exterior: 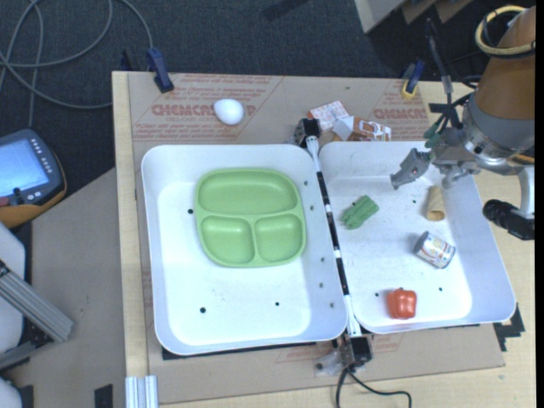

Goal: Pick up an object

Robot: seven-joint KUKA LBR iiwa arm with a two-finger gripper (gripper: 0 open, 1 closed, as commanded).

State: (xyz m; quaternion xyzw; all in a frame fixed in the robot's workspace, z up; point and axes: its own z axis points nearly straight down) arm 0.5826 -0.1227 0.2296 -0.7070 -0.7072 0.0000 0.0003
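Red pepper (402,303) at right bin's (476,308) near edge, can (434,250) and green block (359,212) below-left of pincer (414,168), pincer state cannot tell

the grey arm (501,100) (orange band above the wrist) reaches in from the right, gripper (410,170) hanging low.

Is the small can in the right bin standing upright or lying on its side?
Lying on its side: the small can shows its round end sideways, resting on the right bin floor.
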